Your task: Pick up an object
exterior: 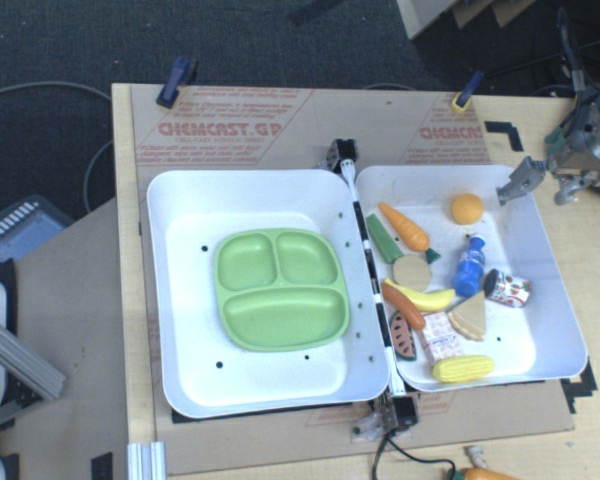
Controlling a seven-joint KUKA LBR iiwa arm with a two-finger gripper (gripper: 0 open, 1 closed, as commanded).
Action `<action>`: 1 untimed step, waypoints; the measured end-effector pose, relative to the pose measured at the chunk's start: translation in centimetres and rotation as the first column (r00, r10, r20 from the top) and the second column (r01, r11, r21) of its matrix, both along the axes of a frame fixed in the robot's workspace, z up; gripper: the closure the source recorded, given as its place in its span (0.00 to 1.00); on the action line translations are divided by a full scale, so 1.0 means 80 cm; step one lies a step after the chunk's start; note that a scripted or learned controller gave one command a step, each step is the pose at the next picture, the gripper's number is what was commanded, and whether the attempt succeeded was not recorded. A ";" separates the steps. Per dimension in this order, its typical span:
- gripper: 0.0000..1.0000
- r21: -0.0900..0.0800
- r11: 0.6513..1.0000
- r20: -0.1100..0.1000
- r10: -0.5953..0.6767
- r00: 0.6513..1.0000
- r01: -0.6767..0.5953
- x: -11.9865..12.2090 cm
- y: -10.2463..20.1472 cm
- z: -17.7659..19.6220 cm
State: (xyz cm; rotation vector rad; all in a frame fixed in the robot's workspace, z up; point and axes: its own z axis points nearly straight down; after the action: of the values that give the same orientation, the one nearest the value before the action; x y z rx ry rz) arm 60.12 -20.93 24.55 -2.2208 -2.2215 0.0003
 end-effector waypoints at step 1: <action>0.00 0.000 1.000 0.000 0.001 1.000 -0.001 0.038 0.030 -0.200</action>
State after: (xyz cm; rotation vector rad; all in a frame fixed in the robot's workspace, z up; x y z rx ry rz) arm 63.18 -18.50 8.56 -2.2195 -2.2221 0.0001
